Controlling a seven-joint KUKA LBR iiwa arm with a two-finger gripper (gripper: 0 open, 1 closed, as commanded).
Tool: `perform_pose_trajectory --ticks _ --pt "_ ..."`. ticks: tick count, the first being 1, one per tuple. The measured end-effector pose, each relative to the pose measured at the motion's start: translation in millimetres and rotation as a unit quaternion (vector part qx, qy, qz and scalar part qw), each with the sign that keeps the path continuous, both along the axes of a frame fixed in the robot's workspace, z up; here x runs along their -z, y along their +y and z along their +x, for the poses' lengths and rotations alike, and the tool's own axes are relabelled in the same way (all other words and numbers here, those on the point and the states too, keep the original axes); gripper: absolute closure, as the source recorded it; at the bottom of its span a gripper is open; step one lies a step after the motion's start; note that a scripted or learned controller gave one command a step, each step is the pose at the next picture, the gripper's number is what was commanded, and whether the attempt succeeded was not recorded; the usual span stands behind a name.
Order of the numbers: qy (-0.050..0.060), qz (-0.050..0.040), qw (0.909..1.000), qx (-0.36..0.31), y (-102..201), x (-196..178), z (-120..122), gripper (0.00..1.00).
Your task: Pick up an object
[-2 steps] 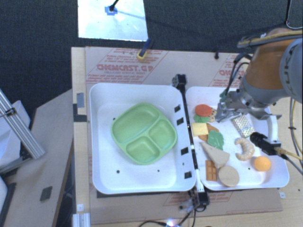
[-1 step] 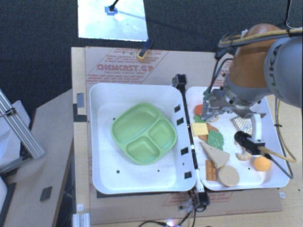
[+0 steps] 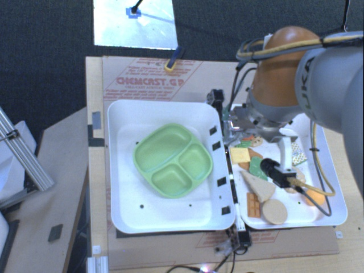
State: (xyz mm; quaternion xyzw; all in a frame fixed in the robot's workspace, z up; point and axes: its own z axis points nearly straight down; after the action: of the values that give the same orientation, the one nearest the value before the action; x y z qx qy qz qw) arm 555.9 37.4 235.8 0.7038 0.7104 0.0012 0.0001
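Note:
The right bin (image 3: 335,209) holds several toy food pieces: a yellow square (image 3: 240,154), a green piece (image 3: 257,166), a cream wedge (image 3: 259,186), an orange cracker (image 3: 253,205) and a round tan disc (image 3: 274,211). My gripper (image 3: 243,129) hangs low over the far left part of this bin, just above the yellow square and a brown-orange piece (image 3: 253,140). The arm's grey and orange wrist (image 3: 282,67) covers the bin's far end. A speckled white piece (image 3: 298,154) lies to the right of the gripper.
The left bin (image 3: 122,209) holds a pale green divided plate (image 3: 172,160) at its middle. A black-clipped divider wall (image 3: 223,158) separates the two bins. A shiny square sheet (image 3: 135,16) lies on the dark floor beyond the bench.

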Motion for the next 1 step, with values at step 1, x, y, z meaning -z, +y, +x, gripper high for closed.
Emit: perform_pose_trajectory --ticks 1 --pt "0.000 -0.0005 1.0000 0.002 17.5 2.4 1.7 1.00"
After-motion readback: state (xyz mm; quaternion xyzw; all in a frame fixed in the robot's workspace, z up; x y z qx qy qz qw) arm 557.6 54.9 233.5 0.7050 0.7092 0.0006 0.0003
